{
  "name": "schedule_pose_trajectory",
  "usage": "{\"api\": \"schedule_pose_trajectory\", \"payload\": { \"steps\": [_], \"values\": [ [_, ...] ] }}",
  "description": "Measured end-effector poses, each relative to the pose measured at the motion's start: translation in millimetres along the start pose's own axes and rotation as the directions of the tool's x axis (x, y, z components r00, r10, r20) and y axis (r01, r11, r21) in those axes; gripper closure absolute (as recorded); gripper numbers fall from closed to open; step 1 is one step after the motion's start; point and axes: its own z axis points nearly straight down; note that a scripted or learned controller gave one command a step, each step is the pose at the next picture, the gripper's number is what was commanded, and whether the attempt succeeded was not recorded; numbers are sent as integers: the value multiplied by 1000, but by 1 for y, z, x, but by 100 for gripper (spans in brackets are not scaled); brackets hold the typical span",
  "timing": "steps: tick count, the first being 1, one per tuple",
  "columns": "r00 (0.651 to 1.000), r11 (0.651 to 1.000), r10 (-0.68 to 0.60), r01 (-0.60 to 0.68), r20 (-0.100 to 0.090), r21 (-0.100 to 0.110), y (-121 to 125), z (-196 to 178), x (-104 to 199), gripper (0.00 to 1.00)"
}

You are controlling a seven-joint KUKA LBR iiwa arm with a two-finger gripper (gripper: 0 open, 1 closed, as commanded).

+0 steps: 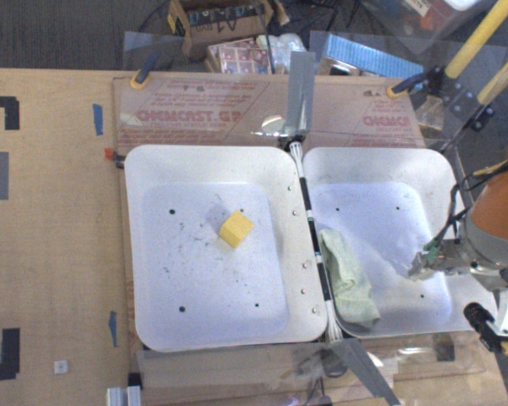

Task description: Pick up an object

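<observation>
While claw (423, 265) state cannot be told, recommend squaring over green cloth (349, 279) just leftward before descending.

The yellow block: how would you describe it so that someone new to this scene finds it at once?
Two white bins sit side by side; take the left bin. Near its middle lies the yellow block, a small cube alone on the floor. The other loose item, a pale green cloth, lies crumpled in the right bin.

Yellow block (236, 229) in left bin; green cloth (349, 277) in right.
</observation>
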Motion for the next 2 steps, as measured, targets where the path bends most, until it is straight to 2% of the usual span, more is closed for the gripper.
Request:
{"api": "schedule_pose_trajectory", "payload": {
  "steps": [1,2],
  "values": [
    [790,790,-613,613,-3,5,-2,-3,-26,100],
    [435,435,-900,900,-3,2,0,-109,-36,100]
  ]
}}
